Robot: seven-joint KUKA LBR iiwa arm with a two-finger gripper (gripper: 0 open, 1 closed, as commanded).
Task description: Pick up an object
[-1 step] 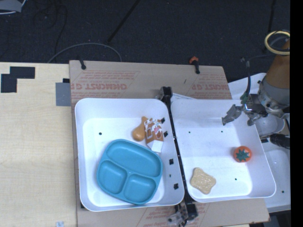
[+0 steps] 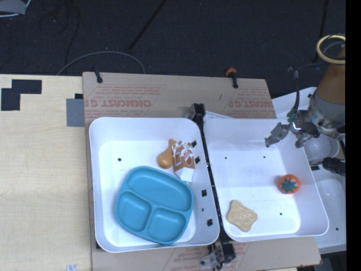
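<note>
So here's what you've got. The arm comes in from the right, and the gripper hangs over the upper right part of the right bin, close to its back corner. The fingers look spread fairly wide to me, and there's nothing between them, so you're not holding anything.

For stuff to grab, the right bin has two things on its floor. A small red-orange tomato toy sits near the right wall, below the gripper in the picture and apart from it. A tan toast-shaped piece lies flat near the front left corner, well apart from the tomato.

The left bin is busier. A big blue plate with three compartments takes up most of its lower half, sitting at a slant. Just behind it, toward the divider between the bins, there's an orange-brown toy, and touching it a little brown-and-white thing. It's too small for me to say what either of those is. A white scrap pokes out under them at the plate's edge.

Both bins sit side by side on a cardboard sheet, which lies on the pale wood bench.
</note>
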